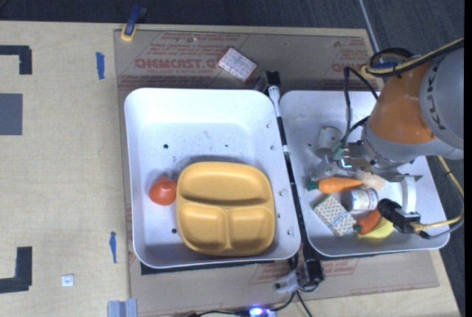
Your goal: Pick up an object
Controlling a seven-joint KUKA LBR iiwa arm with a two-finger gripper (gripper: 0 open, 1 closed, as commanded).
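Where the arm is: I see the grey and orange arm reaching in from the right, over the right bin.
Pincer: the pincer hangs low near the middle of the right bin, at the far edge of a little pile of things.
Pincer grip: I cannot tell if it is spread or pressed together, or if it touches anything.
Closest thing: an orange carrot lies flat on the bin floor, just on the near side of the pincer.
Rest of the pile: a small white can lies beside the carrot. A checked packet is to the can's left. A yellow thing sits by the near rim.
Left bin: in the left bin a big yellow tray with three hollows lies flat. A red ball sits right at its left side.
Bench: a small patterned card lies behind the two bins.
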